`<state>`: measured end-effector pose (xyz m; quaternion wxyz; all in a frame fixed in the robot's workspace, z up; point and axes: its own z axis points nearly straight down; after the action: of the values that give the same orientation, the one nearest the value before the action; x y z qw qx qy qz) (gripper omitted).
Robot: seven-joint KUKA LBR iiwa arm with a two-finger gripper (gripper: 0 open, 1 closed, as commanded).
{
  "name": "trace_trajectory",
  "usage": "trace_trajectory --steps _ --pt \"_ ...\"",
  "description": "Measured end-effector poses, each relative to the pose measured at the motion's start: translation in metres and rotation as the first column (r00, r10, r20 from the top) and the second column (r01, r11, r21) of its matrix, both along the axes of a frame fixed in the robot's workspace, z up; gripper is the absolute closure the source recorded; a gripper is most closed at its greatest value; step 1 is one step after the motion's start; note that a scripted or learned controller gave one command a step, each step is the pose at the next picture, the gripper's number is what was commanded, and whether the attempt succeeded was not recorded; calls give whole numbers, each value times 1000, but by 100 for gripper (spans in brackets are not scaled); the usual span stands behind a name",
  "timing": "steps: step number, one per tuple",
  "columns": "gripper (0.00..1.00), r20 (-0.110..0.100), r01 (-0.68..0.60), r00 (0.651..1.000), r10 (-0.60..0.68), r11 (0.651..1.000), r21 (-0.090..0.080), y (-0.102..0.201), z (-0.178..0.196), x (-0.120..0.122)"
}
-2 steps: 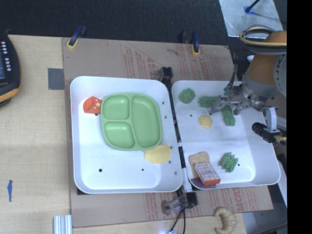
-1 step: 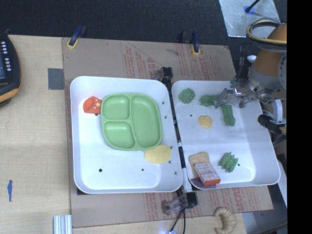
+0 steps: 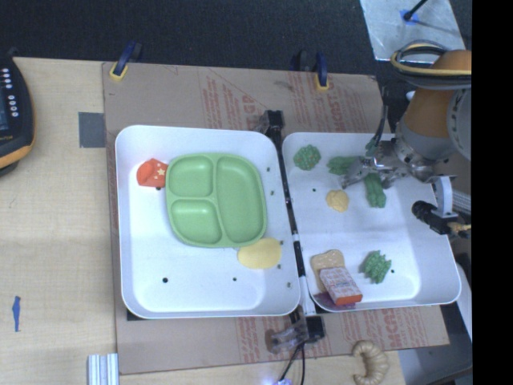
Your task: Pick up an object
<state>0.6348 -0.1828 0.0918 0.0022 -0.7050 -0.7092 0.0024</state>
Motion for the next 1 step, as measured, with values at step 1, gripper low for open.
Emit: trace_trajectory --steps 1 --pt "100 2 -2 1000 2 1000 -1 -1 11 1"
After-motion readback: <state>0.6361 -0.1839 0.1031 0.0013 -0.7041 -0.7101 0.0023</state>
